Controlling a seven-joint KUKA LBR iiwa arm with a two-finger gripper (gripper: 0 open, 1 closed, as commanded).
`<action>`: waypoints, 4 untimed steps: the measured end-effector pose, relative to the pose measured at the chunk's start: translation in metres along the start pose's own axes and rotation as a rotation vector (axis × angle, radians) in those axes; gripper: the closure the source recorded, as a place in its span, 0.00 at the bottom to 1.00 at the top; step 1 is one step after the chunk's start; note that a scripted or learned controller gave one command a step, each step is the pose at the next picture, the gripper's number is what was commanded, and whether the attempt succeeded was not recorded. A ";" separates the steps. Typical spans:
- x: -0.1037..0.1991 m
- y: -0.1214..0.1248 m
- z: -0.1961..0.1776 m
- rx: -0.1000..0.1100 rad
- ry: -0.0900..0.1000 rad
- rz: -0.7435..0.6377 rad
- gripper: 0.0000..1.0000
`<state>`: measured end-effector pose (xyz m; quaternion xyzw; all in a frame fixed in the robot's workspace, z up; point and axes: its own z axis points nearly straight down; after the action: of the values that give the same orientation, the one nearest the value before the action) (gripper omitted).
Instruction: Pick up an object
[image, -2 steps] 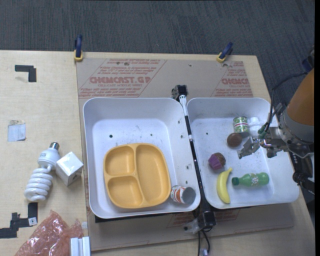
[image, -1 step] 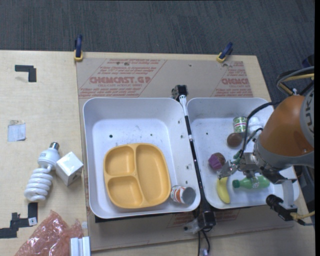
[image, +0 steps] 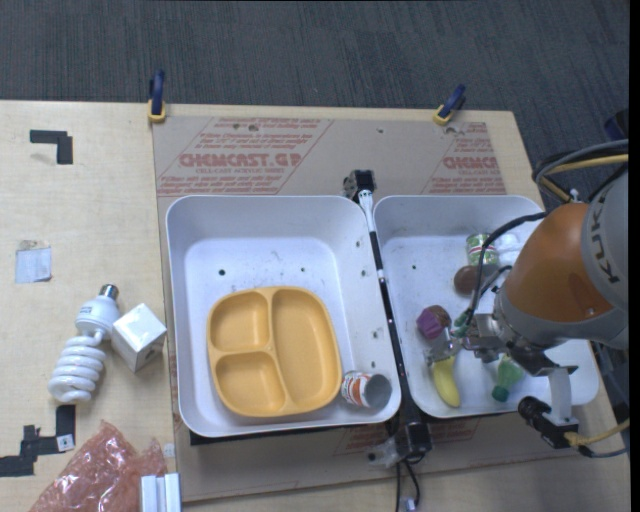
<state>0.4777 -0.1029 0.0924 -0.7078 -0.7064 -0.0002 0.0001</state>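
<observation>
I am working low inside the right bin, my gripper hanging directly over the banana. I cannot tell whether it is released or clenched. Nothing is lifted yet, as far as I can judge: the banana is lying on the floor of that bin, with the purple ball just behind it. The grasp and the lift are remaining.

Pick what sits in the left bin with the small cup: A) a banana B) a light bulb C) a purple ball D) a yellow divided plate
D: the yellow divided plate lies on the floor of the left bin, with the small cup tipped on its side at the plate's lower right corner.
</observation>
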 end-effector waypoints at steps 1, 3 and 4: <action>-0.001 0.001 -0.010 -0.002 0.000 0.001 1.00; 0.042 0.000 -0.100 0.000 -0.001 -0.001 1.00; 0.057 0.001 -0.100 -0.002 -0.001 -0.004 1.00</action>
<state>0.4790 -0.0463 0.1924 -0.7064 -0.7078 -0.0005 -0.0008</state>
